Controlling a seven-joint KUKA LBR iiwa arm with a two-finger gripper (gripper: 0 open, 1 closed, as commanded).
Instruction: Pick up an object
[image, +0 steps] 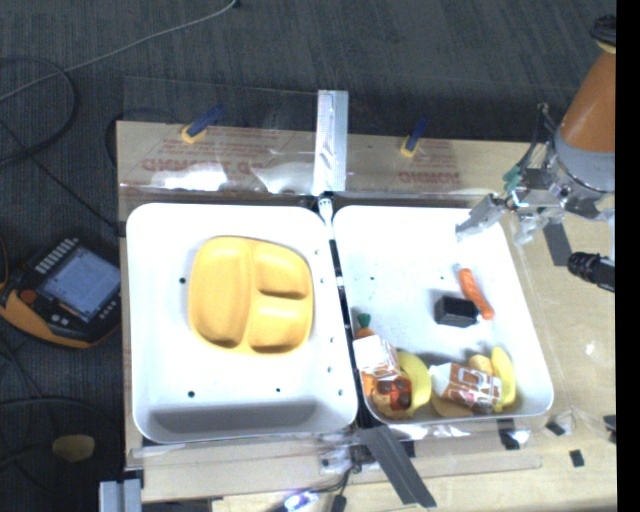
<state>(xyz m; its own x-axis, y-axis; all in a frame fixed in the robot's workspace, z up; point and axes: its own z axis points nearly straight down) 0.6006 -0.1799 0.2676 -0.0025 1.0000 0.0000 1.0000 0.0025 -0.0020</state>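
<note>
**Two bins, arm at the upper right**

One orange carrot lies in the right bin, its long axis running from upper left to lower right, touching a small black block. The gripper hangs over the bin's upper right corner; its grip cannot be judged. The yellow divided tray fills the left bin. Bananas and packets crowd the lower edge, hard to separate.
</note>
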